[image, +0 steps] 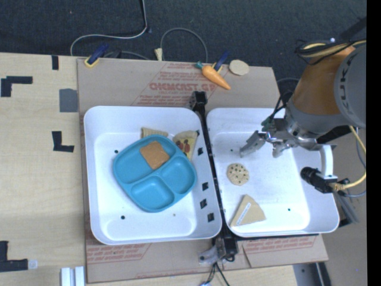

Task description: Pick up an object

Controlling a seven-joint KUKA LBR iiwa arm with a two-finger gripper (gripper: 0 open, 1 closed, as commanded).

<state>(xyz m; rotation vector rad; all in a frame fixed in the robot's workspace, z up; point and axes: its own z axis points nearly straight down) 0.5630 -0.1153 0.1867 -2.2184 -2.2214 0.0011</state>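
My gripper [264, 148] hangs over the upper middle of the right bin [297, 119], open, with its two fingers spread and nothing between them. A round cookie [237, 174] with dark chips lies just below and left of the gripper. Nearer the bin's front lies a tan wedge like a sandwich slice [247, 211]. The left bin [98, 177] holds a blue divided plate [155, 173] with a brown toast-like square [155, 154] in its upper compartment. Two pale wedge pieces [186, 141] poke out from behind the plate.
A toy carrot [215, 77] and a small beige disc [239, 68] lie on the cardboard behind the bins. A black divider [209, 171] runs between the two bins. Cables loop on the dark floor at the back.
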